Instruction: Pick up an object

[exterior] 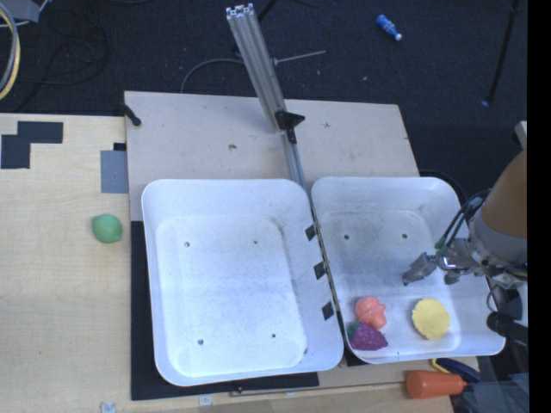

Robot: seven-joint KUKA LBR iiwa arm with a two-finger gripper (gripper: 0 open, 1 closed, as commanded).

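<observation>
Reaching in from the right, the grey two-finger claw (416, 272) hung over the right shallow white plastic bin (392, 198), its dark tip pointing left and down toward the bin's middle. Whether it stood wide or narrow could not be told at this size, and nothing showed between its tips. Behind it, the arm's orange band (512, 198) sat at the right side, with black cables looping around the wrist.

3 small objects lay along the near wall of that bin: a round yellow lumpy toy (430, 317), an orange-pink toy (370, 310), and a purple grape-bunch toy (368, 337) touching the orange-pink one just below it. The yellow toy lay just below and right of the claw's tip, apart from it; the other 2 lay near the bin's left corner.

To the left, the second shallow white plastic bin (225, 198) sat flush against the first. A green ball (107, 228) rested on the pale wooden tabletop (52, 317), well apart from both bins. An orange carrot-shaped toy (435, 384) lay outside the right bin, just past its near rim.
</observation>
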